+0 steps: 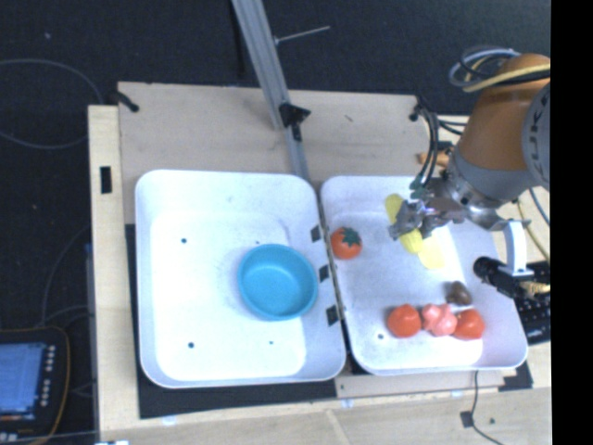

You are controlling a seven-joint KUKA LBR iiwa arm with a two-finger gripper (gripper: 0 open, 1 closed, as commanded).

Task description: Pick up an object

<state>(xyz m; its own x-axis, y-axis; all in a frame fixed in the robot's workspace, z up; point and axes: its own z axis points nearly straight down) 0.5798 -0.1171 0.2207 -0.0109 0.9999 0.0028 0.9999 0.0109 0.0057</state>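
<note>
My gripper (pixel 410 228) hangs low over the upper middle of the right bin (pixel 371 341), right above a yellow object (pixel 432 254) that shows on both sides of it. A small red tomato-like toy with a green top (pixel 346 243) lies to the gripper's left, near the bin's left wall. Along the bin's front sit an orange ball (pixel 403 321), a pink object (pixel 439 318) and a red object (pixel 470 324) in a row. A small brown object (pixel 458 293) rests just behind them.
The left bin (pixel 176 211) holds a blue bowl (pixel 276 281) near its right side. A grey metal post (pixel 269 72) slants up from between the bins at the back. The arm's orange band (pixel 505 109) looms over the right bin's far corner.
</note>
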